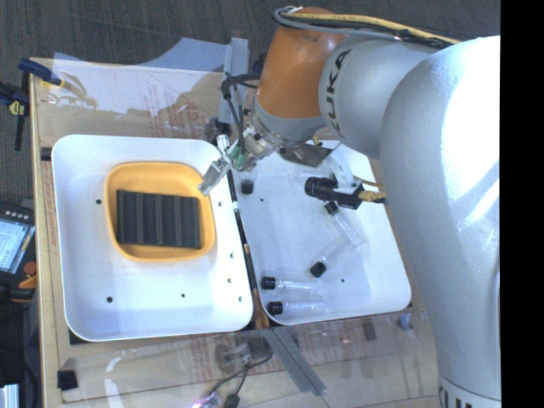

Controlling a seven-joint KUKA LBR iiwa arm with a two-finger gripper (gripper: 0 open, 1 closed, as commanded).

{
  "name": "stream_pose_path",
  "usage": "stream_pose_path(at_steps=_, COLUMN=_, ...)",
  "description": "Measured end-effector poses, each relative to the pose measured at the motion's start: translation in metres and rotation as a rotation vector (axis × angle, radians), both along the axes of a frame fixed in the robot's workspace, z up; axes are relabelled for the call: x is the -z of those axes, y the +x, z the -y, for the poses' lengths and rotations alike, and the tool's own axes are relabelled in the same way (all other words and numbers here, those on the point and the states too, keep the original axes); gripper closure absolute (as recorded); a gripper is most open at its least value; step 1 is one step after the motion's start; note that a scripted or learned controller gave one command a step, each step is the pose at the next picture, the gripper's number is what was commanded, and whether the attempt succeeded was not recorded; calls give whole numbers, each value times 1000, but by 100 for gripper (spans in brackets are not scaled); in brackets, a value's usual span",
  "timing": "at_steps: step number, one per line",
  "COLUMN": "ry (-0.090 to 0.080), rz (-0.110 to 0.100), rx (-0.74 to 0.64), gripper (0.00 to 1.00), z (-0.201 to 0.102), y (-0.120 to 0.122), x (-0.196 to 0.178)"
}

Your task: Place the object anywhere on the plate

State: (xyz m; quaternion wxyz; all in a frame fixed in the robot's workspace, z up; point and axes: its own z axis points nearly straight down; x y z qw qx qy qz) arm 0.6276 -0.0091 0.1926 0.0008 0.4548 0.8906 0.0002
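Note:
A yellow plate (159,177) with a dark ridged middle lies in the left white bin (85,296). My gripper (212,175) hangs over the plate's upper right corner, close to the wall between the two bins. Its slim pale tip slants down to the left, and I cannot make out anything held in it. Several clear tubes with black caps lie in the right bin (382,279): one (347,233) near the middle, and two (291,288) (293,309) at the front left corner. A loose black cap (317,269) rests between them.
A small black piece (246,187) lies at the right bin's upper left, just right of the gripper. The grey arm with its orange band (293,66) covers the right bin's far side. Clear sheeting (127,83) lies on the bench behind the bins.

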Motion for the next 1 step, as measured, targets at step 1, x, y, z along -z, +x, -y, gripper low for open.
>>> stream_pose_path(at_steps=1, ry=-1, rz=-1, rx=19, gripper=0, z=-43, y=-24, x=-39)
